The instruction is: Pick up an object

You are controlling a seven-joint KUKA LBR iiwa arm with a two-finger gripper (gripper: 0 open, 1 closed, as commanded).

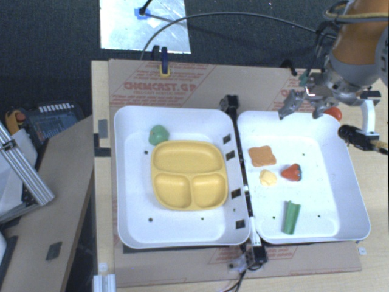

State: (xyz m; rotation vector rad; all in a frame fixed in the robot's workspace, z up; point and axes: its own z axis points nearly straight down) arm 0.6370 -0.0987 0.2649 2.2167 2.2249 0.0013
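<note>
Plainly the step in hand is the approach: nothing is picked yet. Largest first, the left bin point(130, 224) carries a yellow tray point(185, 175) and, at the tray's far left corner, a green lump point(158, 134). The right bin point(340, 218) holds a green stick point(290, 216) near its front edge, then an orange slab point(262, 156), a red piece point(292, 172) and a yellow bit point(268, 177) mid-bin. The gripper point(302, 107) hangs over that bin's far edge, fingers spread and bare. Next, I judge, it must come forward, choose one piece, and descend.

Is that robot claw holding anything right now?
No. The gripper is open above the right bin's far edge, with nothing between its fingers.
</note>
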